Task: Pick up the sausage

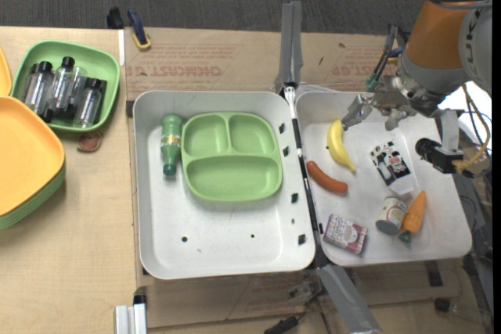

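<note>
Sausage [326, 177] lying just below the banana [338, 144], untouched; hand [378, 109] hovering above and right of the banana with fingers spread, grasping nothing — judging it should be descending centred, fingers straddling the sausage's short axis, avoiding the banana

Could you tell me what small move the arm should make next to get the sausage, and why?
Probably shift the gripper toward the camera and a little to the view's left, until it is above the sausage. The gripper hangs over the far end of the right bin, past the banana, while the sausage lies apart near that bin's left wall, untouched.
</note>
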